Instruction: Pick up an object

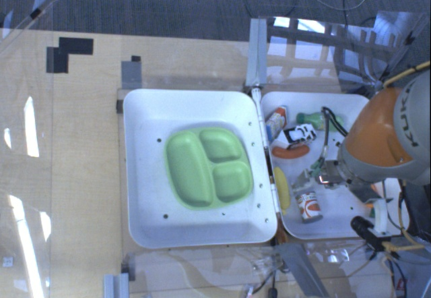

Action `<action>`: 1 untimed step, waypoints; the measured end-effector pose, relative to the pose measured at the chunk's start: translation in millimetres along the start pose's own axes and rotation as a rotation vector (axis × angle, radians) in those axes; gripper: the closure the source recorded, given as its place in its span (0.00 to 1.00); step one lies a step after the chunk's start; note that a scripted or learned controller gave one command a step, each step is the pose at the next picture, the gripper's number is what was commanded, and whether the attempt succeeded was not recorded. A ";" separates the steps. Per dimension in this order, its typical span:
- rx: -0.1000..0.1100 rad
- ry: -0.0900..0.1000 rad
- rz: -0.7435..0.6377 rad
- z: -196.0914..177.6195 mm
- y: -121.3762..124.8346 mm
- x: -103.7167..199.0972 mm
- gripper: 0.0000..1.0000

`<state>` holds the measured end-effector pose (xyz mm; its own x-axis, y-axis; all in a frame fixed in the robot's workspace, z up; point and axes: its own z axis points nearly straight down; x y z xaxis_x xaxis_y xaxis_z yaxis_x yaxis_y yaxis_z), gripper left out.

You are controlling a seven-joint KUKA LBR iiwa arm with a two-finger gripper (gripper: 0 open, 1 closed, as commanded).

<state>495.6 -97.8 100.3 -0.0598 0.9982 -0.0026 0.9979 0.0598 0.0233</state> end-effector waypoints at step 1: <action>0.010 0.000 0.037 14.1 89.6 -7.7 0.00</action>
<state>585.8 -100.1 88.3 -0.0233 0.9997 -0.0021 0.9996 0.0233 0.0136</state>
